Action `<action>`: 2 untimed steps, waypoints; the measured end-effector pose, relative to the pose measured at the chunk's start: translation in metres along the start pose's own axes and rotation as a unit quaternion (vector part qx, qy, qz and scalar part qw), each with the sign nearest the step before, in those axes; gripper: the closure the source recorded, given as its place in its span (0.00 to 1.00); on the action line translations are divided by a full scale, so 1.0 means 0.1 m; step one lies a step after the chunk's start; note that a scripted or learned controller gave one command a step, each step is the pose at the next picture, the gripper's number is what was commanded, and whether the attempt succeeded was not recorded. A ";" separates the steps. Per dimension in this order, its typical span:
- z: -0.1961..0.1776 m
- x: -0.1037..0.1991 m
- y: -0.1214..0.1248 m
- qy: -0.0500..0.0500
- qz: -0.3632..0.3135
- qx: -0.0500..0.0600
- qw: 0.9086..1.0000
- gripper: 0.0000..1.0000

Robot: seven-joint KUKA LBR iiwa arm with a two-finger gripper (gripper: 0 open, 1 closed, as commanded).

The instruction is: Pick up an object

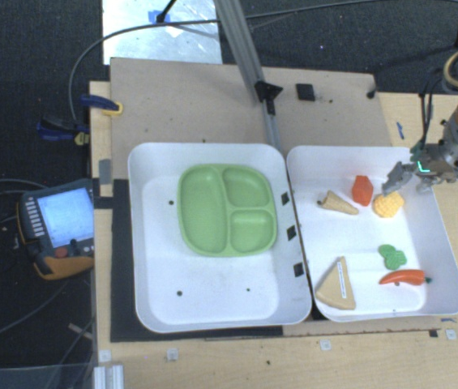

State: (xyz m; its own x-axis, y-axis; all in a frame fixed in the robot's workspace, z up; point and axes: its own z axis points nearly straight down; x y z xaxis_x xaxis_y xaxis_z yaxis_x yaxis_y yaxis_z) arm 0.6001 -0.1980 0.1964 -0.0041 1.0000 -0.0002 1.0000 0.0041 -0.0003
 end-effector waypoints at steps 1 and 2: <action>-0.01 0.00 0.01 0.000 0.000 -0.001 1.000 0.00; 0.42 0.04 0.04 0.000 -0.002 0.000 1.000 0.00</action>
State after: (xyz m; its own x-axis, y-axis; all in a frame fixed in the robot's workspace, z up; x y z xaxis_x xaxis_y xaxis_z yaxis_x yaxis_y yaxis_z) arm 0.6046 -0.1937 0.1547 -0.0072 1.0000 -0.0004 1.0000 0.0072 -0.0004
